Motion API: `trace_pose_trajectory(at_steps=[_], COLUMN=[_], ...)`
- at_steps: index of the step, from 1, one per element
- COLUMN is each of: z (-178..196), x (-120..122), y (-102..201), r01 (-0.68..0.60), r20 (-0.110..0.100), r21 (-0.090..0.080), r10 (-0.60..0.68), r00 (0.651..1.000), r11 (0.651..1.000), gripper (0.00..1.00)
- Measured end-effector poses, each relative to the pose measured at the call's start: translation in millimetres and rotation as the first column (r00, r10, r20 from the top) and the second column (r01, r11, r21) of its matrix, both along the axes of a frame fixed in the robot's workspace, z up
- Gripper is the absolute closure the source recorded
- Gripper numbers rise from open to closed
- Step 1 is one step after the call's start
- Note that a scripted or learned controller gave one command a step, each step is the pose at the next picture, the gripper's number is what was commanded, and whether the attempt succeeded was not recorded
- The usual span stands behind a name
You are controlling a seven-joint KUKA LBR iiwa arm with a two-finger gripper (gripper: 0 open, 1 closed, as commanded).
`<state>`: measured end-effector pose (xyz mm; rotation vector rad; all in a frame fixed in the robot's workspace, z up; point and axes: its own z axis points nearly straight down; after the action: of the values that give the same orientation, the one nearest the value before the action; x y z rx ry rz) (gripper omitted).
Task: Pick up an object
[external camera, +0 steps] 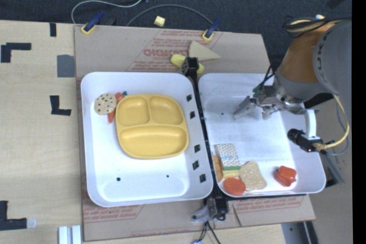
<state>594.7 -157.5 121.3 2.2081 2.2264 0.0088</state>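
white bins: we saw two side by side, the left bin [91, 140] bearing a yellow tray [152, 126], a cookie [104, 103] and a small orange bit beside it.
right bin [251, 140]: its things lay along the near edge, a carton [227, 154], a tomato [233, 184], a bread slice [253, 175] and a red piece [285, 175] near the corner.
arm [309, 63]: it reached in from the right over the far half of the right bin.
gripper [255, 106]: its fingers looked spread, with nothing between them, above bare floor and well apart from every item.
step: we judged the approach was in hand, with no target reached yet.
next move: we thought it called for travelling toward the near edge, centring over one item, then descending and closing.
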Motion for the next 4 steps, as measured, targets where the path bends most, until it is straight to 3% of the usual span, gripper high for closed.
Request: trace_pose_trajectory(at_steps=[1,3,4], z=[-37.2,-36.1,-36.3], x=[-3.0,65.0,72.9], y=[64.4,59.4,61.1], r01=[0.003,0.006,0.007], r20=[-0.006,-0.006,-0.013], r21=[-0.003,-0.001,-0.002], r10=[-0.003,-0.006,-0.007], r00=[1.0,1.0,1.0], r11=[1.0,1.0,1.0], gripper=[0.0,0.0,0.0])
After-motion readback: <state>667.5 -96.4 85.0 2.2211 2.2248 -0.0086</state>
